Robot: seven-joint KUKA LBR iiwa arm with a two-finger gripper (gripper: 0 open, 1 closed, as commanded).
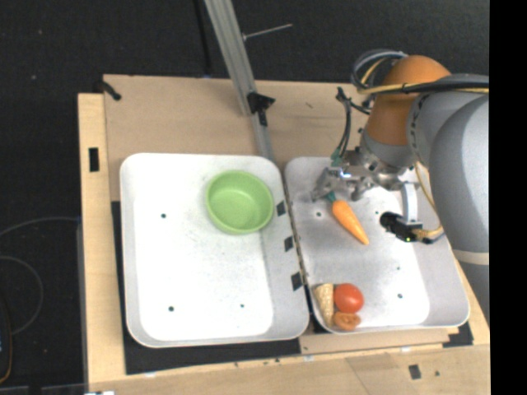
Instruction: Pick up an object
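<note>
An orange carrot (350,222) lies slantwise in the upper middle of the right bin (412,295), its thick end pointing up-left. My gripper (331,188) hangs low over the far left part of that bin, right above the carrot's thick end. I cannot make out whether it touches the carrot. A red tomato (349,297) rests at the bin's near edge, with a tan bread-like piece (324,299) to its left and a small orange-brown item (346,321) below it. A green bowl (240,202) sits upright in the far right part of the left bin (165,286).
A slanted metal post (235,48) rises behind the bins, near the divide between them. The grey arm (453,163) covers the right bin's far right corner. Black clips (290,241) sit along the seam between the bins.
</note>
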